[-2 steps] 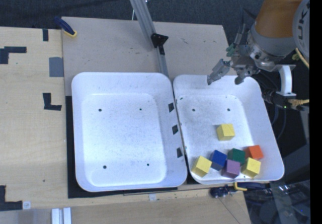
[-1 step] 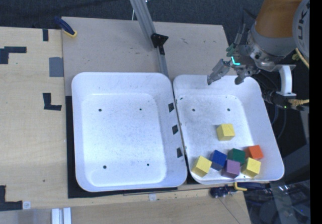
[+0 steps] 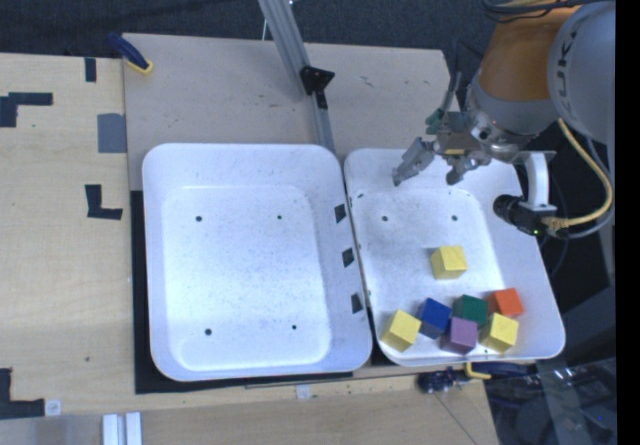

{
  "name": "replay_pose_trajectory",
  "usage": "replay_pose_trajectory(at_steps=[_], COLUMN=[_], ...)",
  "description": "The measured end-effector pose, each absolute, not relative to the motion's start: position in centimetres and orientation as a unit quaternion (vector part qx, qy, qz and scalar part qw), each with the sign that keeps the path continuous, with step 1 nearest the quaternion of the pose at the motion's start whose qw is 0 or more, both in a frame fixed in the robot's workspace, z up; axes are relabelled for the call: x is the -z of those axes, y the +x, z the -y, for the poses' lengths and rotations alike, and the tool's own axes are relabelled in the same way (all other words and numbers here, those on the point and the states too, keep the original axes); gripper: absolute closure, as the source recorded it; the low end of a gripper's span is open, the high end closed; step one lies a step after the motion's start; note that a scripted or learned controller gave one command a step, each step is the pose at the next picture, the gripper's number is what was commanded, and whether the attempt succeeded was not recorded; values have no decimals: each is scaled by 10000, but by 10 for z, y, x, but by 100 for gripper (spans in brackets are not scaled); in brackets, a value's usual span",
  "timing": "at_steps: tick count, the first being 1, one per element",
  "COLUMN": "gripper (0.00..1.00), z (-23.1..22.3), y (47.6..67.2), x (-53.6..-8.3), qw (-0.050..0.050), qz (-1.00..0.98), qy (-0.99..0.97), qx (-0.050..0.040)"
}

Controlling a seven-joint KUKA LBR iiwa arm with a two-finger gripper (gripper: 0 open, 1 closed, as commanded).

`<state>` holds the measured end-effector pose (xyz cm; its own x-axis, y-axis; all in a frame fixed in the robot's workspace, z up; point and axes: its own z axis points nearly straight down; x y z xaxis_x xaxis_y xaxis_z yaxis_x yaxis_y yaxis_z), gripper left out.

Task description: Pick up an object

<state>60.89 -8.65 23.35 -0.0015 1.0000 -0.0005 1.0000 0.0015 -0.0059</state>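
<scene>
Six cubes lie in the right bin [image 3: 520, 263], crowded toward its 5 o'clock corner, probably because the bin tips or earlier drops left them there. A yellow cube [image 3: 449, 261] sits alone near the bin's middle. The rest form a tight cluster: a second yellow [image 3: 402, 329] at 7 o'clock, then blue [image 3: 435, 316], green [image 3: 469, 309], purple [image 3: 463, 333], a third yellow [image 3: 501, 332] and orange [image 3: 507, 302], most of them touching a neighbour. The left bin [image 3: 245, 263] holds no cubes.

The hand [image 3: 432, 167] hovers over the right bin's 12 o'clock rim, well apart from every cube, fingers spread and grasping nothing; how high it hangs above the bin is hard to judge from this slant. The arm [image 3: 530, 43] leans in from 3 o'clock, which keeps the wrist clear of the bin wall.

The lone yellow cube looks the easiest target, since open floor on all sides leaves room for both fingers. The clustered cubes would likely jam a finger against a neighbour.
</scene>
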Motion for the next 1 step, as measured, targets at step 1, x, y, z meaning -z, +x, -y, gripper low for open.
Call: replay_pose_trajectory(at_steps=[1], gripper=[0], z=[87], y=[610], x=[-189], qw=[17], qz=[7077], qy=[-7065], qx=[-24])
